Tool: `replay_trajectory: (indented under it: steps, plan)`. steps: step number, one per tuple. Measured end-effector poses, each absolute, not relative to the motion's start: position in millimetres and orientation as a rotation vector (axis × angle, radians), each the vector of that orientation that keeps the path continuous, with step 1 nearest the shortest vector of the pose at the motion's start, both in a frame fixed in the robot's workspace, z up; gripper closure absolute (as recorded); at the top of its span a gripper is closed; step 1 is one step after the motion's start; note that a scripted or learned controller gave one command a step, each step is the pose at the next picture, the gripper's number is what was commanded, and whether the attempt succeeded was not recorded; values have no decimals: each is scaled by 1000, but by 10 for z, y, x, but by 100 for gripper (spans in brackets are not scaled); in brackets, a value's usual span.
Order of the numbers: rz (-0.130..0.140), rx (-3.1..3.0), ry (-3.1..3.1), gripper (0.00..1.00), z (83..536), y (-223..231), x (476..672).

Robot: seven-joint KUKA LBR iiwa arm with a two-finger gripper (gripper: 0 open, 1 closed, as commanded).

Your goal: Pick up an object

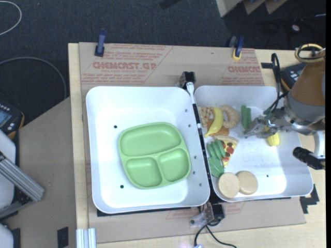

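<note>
Gripper (257, 128) sat low in the right bin (289, 187), fingers pointing left twd the food cluster. We couldn't tell its state: the tips blurred into the metal around them, so spread vs pressed together stayed unresolved. A small yellow piece (273, 139) lay just below-right of the tips, touching or nearly so; we saw nothing clearly betw the fingers.

Candidates in the right bin, all resting on the floor: banana (216, 122) and bagel (230, 115) at upper left, green stick (245, 117) just beside them and nearest the tips, pizza slice (228, 148) and green pod (214, 158) mid-left, two round cookies (238, 184) at the bottom. Left bin (98, 138) held the green tray (153, 154), well apart from the arm.

Progress, our judgement: approach approx done, grasp not confirmed, lift not started. Nothing was off the bin floor. Remaining: close on an item (green stick or yellow piece look likeliest), verify hold, raise clear.
</note>
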State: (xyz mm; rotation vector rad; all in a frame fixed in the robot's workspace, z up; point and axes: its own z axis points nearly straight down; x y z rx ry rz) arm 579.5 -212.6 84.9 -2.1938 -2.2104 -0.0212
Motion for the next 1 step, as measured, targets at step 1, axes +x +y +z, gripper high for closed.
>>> replay_trajectory:
  steps: [1]
  plan:
    - [1,-2218,-2222,0,849,-1470,5746]
